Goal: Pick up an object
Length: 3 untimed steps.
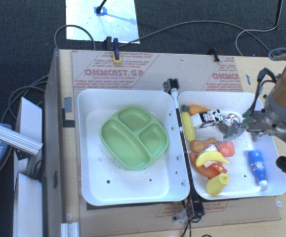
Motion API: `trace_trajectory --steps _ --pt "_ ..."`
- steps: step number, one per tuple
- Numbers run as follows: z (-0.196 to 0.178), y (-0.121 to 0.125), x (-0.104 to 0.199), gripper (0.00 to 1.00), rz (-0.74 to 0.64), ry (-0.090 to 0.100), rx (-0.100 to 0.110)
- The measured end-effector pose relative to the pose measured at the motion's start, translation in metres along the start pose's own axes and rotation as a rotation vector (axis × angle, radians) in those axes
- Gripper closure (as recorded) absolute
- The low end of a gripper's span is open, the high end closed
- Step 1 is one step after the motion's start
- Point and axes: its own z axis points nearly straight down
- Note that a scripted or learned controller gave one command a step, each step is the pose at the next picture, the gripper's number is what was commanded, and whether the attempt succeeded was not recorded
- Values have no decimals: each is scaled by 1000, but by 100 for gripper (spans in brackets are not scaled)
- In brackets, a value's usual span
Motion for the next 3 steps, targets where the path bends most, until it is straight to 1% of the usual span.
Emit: trace_trajectory --steps 1,2,3 --pt "127 41 -25 0 2 1 2" --pt "163 48 -20 0 1 4 -3" --pt "151 51 -22 100 1 1 -12"
